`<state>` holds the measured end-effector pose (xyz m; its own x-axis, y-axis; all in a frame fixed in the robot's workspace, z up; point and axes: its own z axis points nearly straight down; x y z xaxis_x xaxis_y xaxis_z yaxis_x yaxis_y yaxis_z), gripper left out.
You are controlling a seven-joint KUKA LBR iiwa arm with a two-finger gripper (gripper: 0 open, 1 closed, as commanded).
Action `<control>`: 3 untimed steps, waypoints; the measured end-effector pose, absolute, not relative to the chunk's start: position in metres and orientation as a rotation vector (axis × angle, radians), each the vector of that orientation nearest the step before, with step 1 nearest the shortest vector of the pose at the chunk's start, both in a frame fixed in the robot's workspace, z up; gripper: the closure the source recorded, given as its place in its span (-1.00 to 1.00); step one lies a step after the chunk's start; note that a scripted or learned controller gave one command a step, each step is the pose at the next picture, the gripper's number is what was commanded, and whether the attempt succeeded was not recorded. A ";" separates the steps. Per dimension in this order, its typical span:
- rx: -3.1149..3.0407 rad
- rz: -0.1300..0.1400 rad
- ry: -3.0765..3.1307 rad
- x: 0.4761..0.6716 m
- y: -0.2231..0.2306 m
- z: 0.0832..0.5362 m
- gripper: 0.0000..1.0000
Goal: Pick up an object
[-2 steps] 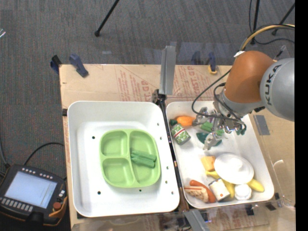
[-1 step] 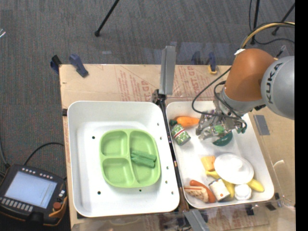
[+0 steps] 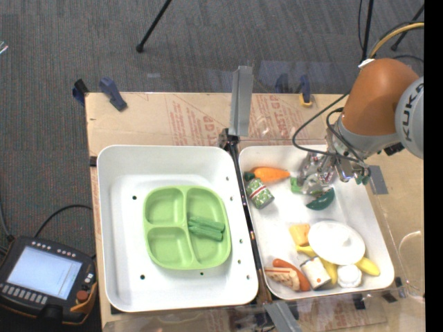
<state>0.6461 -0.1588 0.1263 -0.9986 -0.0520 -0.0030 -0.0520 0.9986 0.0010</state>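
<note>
My gripper (image 3: 315, 177) hangs low over the back of the right bin (image 3: 367, 206), just left of a dark green object (image 3: 322, 200) and beside a small green piece (image 3: 296, 184). An orange carrot (image 3: 271, 174) lies to its left at the bin's back edge, with a small green-and-white can (image 3: 261, 194) below it. Nothing shows between the fingers. In the left bin (image 3: 118, 178) sits a green divided plate (image 3: 185, 227) with a green bean pod (image 3: 206, 228) lying on it.
The front of the right bin holds a white round lid (image 3: 336, 242), a yellow wedge (image 3: 300, 234), a banana (image 3: 368, 267), a sausage-like piece (image 3: 291, 272) and small white items. A teach pendant (image 3: 45, 275) lies off the bench at the lower left. A grey post (image 3: 241, 106) stands behind the bins.
</note>
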 end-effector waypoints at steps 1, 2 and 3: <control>-0.083 0.003 3.139 0.646 -0.158 0.125 -1.00; -0.026 0.004 3.143 0.607 -0.194 0.085 -1.00; 0.041 0.005 3.143 0.629 -0.161 0.085 -1.00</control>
<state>0.6290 -0.1605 0.0849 -0.9997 0.0259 0.0017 0.0259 0.9997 0.0033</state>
